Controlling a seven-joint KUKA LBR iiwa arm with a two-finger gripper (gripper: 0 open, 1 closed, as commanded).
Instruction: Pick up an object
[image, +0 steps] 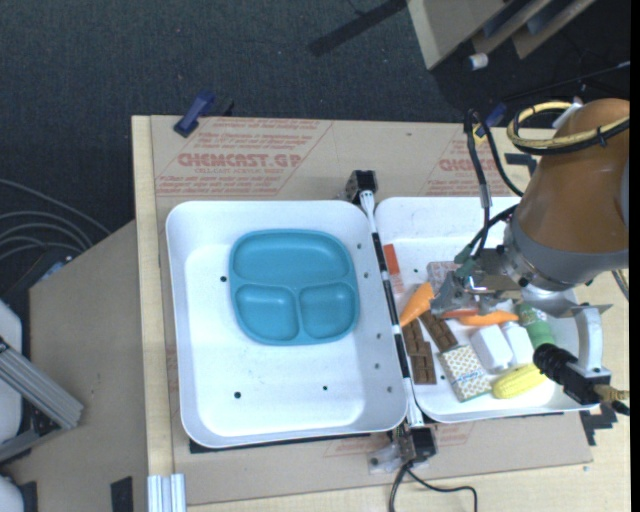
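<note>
A: Camera view first. Where is the end effector?

B: The end effector (452, 287) sits low in the right bin (425, 215), at the end of the arm (575, 195) that comes in from the right. It hangs over the pile of small things near that bin's left wall.

A: Open or closed?

B: I cannot tell; the metal parts there are tangled with cables and too blurred to read. Nothing is clearly seen between them.

A: What lies closest to it?

B: An orange carrot (416, 302) lies just left of and below the tip, tilted, close enough that I cannot say whether they touch. A second carrot (482, 319) lies flatter, just below and right of the tip. Two brown bars (424, 350) lie below the first carrot, along the divider. A speckled card (465, 372) sits beside the bars, with a white block (493, 347) next to it, and yellow corn (516, 381) near the front rim. A green piece (533, 326) shows under the wrist.

A: And the other side?

B: The left bin (190, 300) holds a blue tray (293, 285) with three compartments, well apart from the end effector. Both bins rest on the counter (250, 150).
</note>
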